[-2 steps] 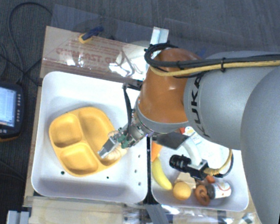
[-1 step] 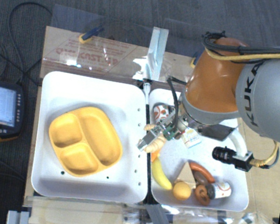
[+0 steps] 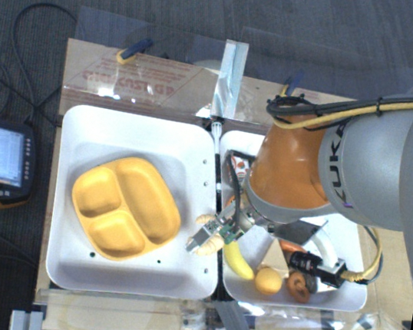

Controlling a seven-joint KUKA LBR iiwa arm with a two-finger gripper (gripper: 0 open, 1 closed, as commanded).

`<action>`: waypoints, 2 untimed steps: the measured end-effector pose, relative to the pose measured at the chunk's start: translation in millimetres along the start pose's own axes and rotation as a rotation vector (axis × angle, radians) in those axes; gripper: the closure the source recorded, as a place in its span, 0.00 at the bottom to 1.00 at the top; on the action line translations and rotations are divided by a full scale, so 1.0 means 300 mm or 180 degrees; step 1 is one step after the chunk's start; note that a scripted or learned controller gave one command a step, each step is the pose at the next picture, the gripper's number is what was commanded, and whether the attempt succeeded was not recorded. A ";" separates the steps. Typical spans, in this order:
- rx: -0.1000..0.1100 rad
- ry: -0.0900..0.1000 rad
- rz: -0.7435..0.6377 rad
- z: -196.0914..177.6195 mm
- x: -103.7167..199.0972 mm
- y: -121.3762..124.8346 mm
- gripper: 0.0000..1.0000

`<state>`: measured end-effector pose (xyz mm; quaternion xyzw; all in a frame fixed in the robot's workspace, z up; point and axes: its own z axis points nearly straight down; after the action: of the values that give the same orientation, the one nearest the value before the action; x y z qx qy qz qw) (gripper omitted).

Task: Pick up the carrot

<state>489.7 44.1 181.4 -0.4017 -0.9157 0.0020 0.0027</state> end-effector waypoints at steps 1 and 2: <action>-0.0040 -0.0035 0.0114 -0.471 -0.091 -0.106 1.00; 0.0010 0.0009 -0.0083 -0.018 0.071 0.027 1.00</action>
<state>481.3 65.1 186.7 -0.3898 -0.9209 0.0028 0.0046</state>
